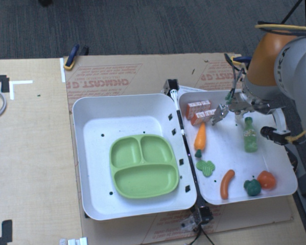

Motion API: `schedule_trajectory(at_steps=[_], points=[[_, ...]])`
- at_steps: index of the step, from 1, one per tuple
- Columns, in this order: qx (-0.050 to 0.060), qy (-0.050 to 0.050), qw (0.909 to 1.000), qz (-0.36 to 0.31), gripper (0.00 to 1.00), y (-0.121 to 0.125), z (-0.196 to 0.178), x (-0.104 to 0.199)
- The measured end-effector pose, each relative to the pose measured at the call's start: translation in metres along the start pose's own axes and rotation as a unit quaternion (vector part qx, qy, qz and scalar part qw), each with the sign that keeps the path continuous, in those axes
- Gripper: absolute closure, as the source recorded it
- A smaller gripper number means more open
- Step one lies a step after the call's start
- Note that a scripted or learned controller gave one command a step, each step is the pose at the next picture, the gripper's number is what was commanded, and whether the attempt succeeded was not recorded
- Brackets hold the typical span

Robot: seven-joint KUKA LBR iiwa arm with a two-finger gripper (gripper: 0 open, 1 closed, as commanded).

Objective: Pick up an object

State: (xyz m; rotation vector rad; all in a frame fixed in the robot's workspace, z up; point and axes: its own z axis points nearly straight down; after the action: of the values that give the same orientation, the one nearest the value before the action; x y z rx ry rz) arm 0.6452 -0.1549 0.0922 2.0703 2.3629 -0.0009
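The right bin (279, 189) holds several toy items. A reddish-brown box (198, 110) lies at its back left, with an orange carrot (200, 137) just in front of it. A green bottle (250, 135) stands toward the right. Along the front lie a green leafy piece (206, 168), an orange sausage (227, 184), a dark green vegetable (252, 187) and a red tomato (267, 179). My gripper (220, 114) hangs low over the back of this bin, right beside the box's right end and above the carrot's top. I see nothing held in it.
The left bin (88, 148) holds a light green divided plate (143, 165). A black clip ridge (182, 138) joins the two bins. The grey arm with its orange band (265, 62) and cables fills the space over the right bin's back right corner.
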Motion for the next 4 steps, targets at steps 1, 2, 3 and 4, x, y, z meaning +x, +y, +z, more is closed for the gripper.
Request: schedule_trajectory(at_steps=[1,2,3,4], points=[[0.001,0.0,0.9993,0.037,0.0,-0.016,0.0,0.06],[0.001,0.0,0.9954,0.095,0.0,-0.071,0.0,0.066],[0.001,0.0,0.9997,0.022,0.0,0.01,0.0,0.049],[0.0,0.0,0.9981,0.061,0.0,-0.085,-0.1,0.113]])
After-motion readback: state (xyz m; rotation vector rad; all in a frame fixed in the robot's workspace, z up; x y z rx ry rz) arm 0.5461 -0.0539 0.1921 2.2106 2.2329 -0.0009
